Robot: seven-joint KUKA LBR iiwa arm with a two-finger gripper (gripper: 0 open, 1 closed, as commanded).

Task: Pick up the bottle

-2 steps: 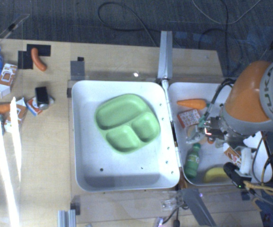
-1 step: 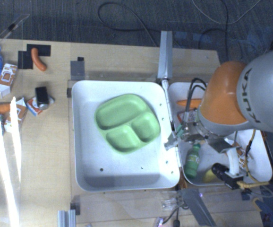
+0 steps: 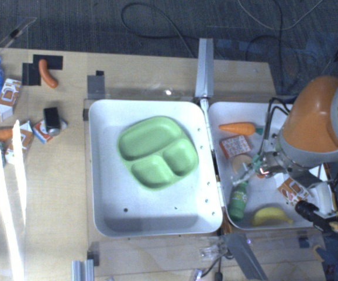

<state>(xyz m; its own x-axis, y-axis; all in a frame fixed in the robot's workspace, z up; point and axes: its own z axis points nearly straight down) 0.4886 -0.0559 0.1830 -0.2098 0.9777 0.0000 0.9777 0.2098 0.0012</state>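
The bottle (image 3: 238, 199) is lying in the right bin (image 3: 217, 157), near that bin's left wall and toward its front edge. It is green, with its body toward the front of the bin and its neck pointing up and slightly right, toward the pincer (image 3: 257, 167). So its long axis is running roughly front to back in the bin, tilting a little to the right at the neck end.

The pincer is hanging just above and to the right of the bottle's neck, under the orange band of the arm (image 3: 312, 124). The fingers are showing as thin metal pieces splaying apart, so I am judging them as spread, with nothing sitting between them (the detail there is small and cluttered, so this is a reading, not a certainty). The bottle is lying free on the bin floor.

The relation that matters: the bottle's body is lying down and to the left of the pincer, so the pincer is needing to travel that way to get over the thick part and to close across the short width, not along the length.

A banana (image 3: 270, 216) is sitting just right of the bottle's base, and a carrot (image 3: 237, 128) is lying well apart at the back. The banana is crowding one side of the grasp
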